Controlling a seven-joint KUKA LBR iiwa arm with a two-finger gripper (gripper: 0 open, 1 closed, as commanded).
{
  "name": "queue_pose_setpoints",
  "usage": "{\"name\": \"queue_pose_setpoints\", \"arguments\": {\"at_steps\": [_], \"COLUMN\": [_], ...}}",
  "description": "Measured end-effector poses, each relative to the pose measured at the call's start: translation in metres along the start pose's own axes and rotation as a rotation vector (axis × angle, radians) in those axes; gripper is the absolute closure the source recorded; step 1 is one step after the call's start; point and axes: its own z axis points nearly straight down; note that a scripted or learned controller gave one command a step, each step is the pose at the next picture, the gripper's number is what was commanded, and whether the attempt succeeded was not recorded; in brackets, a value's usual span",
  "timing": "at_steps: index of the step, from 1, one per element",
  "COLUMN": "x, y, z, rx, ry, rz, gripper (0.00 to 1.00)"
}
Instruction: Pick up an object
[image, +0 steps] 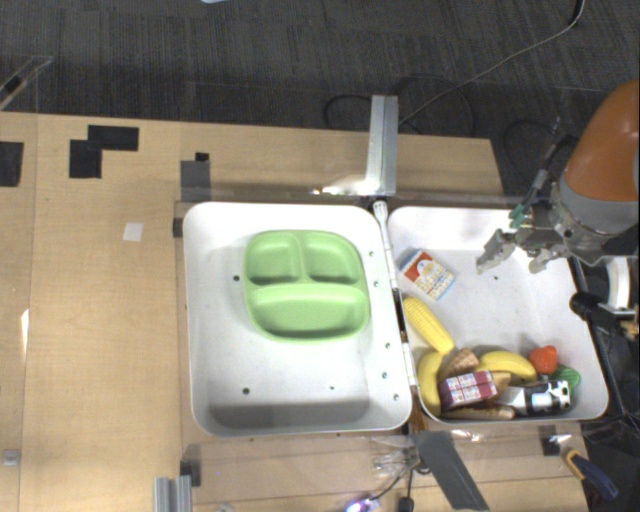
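Note:
My gripper (517, 254) hangs over the upper right part of the right bin (470, 225), its two fingers spread apart with nothing between them. Below it and to its left lies a small white and orange carton (427, 275). Farther down the bin are a corn cob (425, 322), a yellow banana (503, 363), a second banana (430, 378), a purple-labelled packet (468, 388), a dark can (545, 398), a red tomato-like piece (543, 359) and a green piece (568, 378).
The left bin (215, 300) holds a green divided plate (304, 283). A metal post (383, 145) stands behind the divider between the bins. The arm's orange band (605, 150) rises at the right edge.

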Motion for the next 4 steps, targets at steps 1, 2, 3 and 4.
{"name": "queue_pose_setpoints", "arguments": {"at_steps": [1,2,3,4], "x": [0.028,0.053,-0.002,0.036], "y": [0.029,0.02,0.049,0.014], "z": [0.094,0.099,0.096,0.096], "rx": [-0.023,-0.034,-0.019,-0.03], "ry": [-0.003,-0.007,0.0,-0.002], "rz": [0.071,0.14,0.338,0.228], "gripper": [0.0,0.0,0.0,0.0]}}
